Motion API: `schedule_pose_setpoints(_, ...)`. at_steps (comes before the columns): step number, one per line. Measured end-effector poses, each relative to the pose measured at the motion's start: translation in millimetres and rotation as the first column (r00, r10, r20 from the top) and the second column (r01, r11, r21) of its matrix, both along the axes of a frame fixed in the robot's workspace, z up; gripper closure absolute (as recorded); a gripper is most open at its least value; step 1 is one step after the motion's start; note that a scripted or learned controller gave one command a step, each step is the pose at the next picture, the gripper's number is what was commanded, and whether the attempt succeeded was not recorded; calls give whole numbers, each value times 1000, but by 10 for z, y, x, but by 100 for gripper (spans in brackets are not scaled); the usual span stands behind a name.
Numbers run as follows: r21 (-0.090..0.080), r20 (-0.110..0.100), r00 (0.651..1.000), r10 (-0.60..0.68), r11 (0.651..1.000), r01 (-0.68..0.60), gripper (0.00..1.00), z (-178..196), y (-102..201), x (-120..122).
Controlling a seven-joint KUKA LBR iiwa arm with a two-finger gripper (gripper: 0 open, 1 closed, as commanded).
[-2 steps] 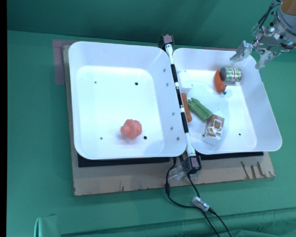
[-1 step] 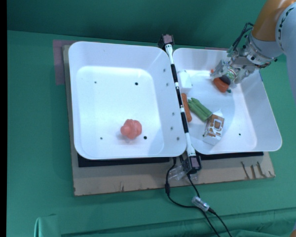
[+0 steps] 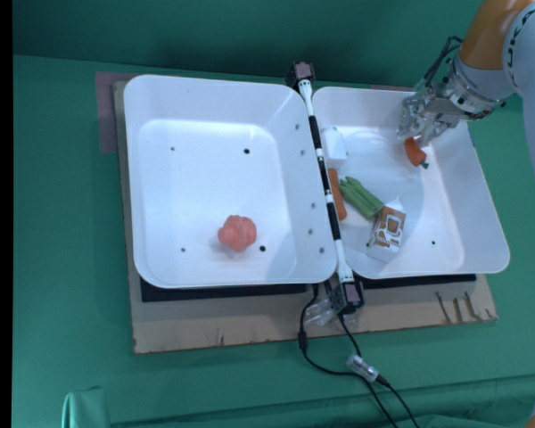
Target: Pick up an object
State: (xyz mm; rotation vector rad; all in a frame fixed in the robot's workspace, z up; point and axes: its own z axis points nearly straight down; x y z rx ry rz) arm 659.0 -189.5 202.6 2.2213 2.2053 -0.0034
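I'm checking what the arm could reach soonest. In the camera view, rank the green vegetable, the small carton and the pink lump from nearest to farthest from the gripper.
From the gripper:
1. Green vegetable, right bin, near its middle.
2. Small carton, right bin, toward the front.
3. Pink lump, left bin, far across the divider.

Grey KUKA arm with orange band (image 3: 504, 12) enters from upper right, angled down and leftward toward far right side of scene. Wrist tilted, metal two-finger gripper (image 3: 418, 137) pointing down and slightly left. Fingers close together, small orange-red round object (image 3: 415, 152) seen between fingertips. Thin black cables loop along wrist housing.
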Motion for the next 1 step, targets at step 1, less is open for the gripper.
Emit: schedule_pose_setpoints(1,6,-2,1000,4,1000,-4,100,1038,535,-145)
